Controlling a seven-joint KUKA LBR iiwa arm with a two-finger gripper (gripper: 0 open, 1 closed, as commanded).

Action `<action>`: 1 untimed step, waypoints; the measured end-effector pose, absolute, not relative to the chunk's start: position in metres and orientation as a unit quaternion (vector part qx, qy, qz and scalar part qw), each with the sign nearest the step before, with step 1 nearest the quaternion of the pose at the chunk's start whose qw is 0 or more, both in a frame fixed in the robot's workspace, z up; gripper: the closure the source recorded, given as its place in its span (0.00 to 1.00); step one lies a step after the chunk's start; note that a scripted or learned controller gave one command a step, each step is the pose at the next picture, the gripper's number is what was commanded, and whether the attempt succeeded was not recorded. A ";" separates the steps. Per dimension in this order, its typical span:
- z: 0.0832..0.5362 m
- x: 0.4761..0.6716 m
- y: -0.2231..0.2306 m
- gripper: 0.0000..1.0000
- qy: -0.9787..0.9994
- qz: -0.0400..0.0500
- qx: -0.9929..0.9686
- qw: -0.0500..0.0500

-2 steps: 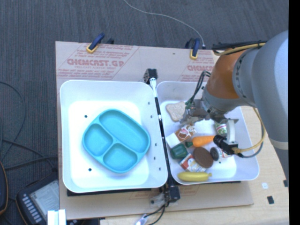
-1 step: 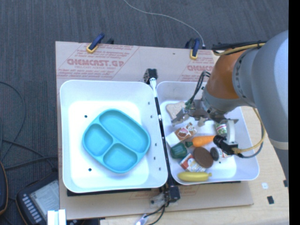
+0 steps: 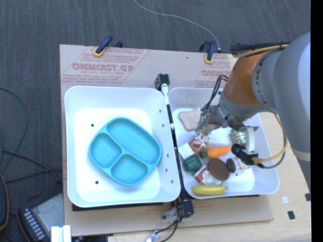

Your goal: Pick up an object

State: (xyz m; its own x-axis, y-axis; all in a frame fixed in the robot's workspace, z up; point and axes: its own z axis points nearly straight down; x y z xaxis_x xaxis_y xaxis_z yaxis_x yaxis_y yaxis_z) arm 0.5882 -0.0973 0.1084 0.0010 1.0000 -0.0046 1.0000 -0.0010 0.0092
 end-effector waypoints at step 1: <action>0.108 0.588 -0.097 0.00 0.707 0.001 0.707 0.004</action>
